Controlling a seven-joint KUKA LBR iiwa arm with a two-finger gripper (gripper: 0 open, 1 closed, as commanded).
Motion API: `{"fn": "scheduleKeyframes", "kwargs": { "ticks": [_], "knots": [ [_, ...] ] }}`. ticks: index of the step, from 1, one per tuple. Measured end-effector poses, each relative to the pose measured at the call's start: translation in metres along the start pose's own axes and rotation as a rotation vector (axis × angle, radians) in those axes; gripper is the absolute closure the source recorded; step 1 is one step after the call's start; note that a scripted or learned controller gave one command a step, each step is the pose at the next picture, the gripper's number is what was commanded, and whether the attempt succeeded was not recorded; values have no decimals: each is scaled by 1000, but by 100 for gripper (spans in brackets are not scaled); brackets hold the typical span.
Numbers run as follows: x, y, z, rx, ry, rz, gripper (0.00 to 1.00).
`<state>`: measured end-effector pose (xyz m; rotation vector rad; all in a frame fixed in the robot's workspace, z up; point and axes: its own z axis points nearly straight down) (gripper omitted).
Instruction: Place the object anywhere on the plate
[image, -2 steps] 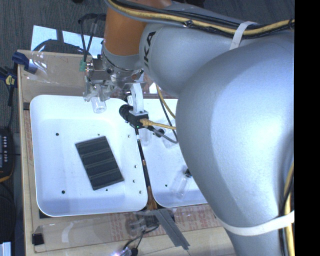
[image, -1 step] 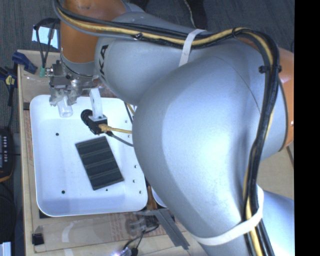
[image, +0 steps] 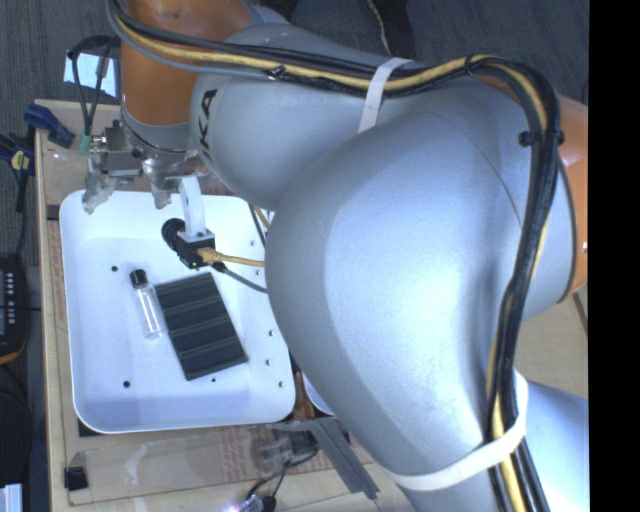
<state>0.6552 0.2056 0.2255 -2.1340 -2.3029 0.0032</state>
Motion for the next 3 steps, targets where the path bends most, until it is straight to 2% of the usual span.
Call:
{"fn": "scheduleKeyframes", "kwargs": {
  "ticks": [1,2,3],
  "knots": [
    [0,0,0,0,0,0,0],
    [2,0,-10,2,1,-6,100],
    [2,0,-10,2,1,-7,0]
  ]
}}
